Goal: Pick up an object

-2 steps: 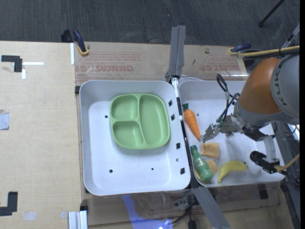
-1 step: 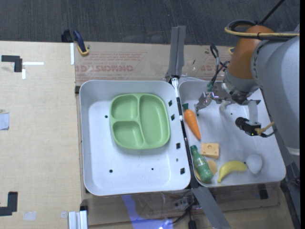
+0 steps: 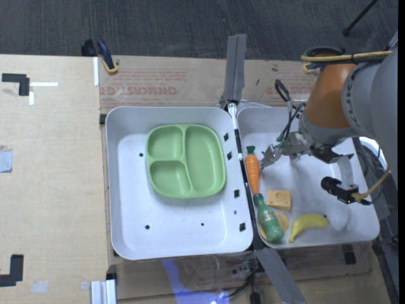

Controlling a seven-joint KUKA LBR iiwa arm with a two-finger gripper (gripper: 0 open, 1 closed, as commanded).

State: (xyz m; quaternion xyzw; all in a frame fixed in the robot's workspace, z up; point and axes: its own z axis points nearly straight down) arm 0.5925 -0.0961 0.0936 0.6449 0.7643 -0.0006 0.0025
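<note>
Gripper [image 3: 273, 155]: hangs low in the right bin, at about nine o'clock from the arm's orange band, its fingers pointing toward the carrot; whether they are spread or closed I cannot tell, and nothing is seen between them.
Arm [image 3: 354, 100]: grey, with the orange band, comes in from three o'clock over the right bin.
Carrot [image 3: 252, 171]: orange with a green top, lies along the right bin's nine o'clock wall, just beside the gripper.
Green bottle [image 3: 268, 218]: lies at six o'clock from the carrot, against the same wall.
Cheese wedge [image 3: 279, 199]: at two o'clock from the bottle, close to it.
Banana [image 3: 307, 225]: at three o'clock from the bottle, near the bin's six o'clock rim.
Right bin [image 3: 361, 233]: white and shallow, holds all four food items.
Left bin [image 3: 126, 227]: white, bears a green divided plate [image 3: 186, 161] toward its twelve o'clock half.
</note>
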